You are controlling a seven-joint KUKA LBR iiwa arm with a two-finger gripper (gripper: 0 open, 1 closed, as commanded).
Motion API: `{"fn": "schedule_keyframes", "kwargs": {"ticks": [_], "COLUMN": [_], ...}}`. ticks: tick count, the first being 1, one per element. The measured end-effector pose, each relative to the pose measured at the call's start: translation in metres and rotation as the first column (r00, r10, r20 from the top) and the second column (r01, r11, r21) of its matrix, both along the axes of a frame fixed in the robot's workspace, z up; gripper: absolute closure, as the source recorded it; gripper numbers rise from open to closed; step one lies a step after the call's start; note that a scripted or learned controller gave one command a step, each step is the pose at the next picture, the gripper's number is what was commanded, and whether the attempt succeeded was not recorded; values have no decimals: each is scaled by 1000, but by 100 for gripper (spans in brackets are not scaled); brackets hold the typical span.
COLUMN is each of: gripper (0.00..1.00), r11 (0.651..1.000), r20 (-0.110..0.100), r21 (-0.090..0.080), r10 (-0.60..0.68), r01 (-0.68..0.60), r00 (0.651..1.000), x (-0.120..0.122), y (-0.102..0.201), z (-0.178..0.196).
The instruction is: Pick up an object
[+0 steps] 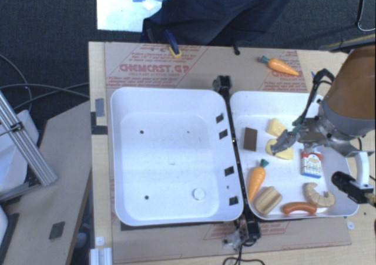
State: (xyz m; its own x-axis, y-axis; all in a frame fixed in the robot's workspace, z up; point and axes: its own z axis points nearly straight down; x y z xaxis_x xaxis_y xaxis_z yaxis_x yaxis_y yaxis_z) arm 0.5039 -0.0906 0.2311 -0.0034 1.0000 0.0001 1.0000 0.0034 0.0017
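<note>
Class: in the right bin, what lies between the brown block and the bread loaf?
The carrot lies between the brown block and the bread loaf, seen in the camera view.

Robotics lab, by the look of it. A grey arm (352,105) is reaching over two white bins (170,99) sitting on a desk (194,61) of printed board. Toy food (256,180) is lying in one bin. Aluminium framing (23,140) and loose cables (35,90) are standing over dark carpet (41,17).
</note>
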Motion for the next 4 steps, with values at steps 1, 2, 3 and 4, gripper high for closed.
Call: {"fn": "schedule_keyframes", "kwargs": {"ticks": [1,2,3,4], "gripper": [0,100,100,100], "r11": [1000,1000,1000,1000], "r20": [1,2,6,10], "r21": [-2,-1,2,0], "r10": [-2,-3,6,4], "r01": [2,3,-6,-4], "r00": [1000,1000,1000,1000], "x": [11,12,-16,-16], "y": [9,8,57,70], "z": [-153,-136,-42,48]}}
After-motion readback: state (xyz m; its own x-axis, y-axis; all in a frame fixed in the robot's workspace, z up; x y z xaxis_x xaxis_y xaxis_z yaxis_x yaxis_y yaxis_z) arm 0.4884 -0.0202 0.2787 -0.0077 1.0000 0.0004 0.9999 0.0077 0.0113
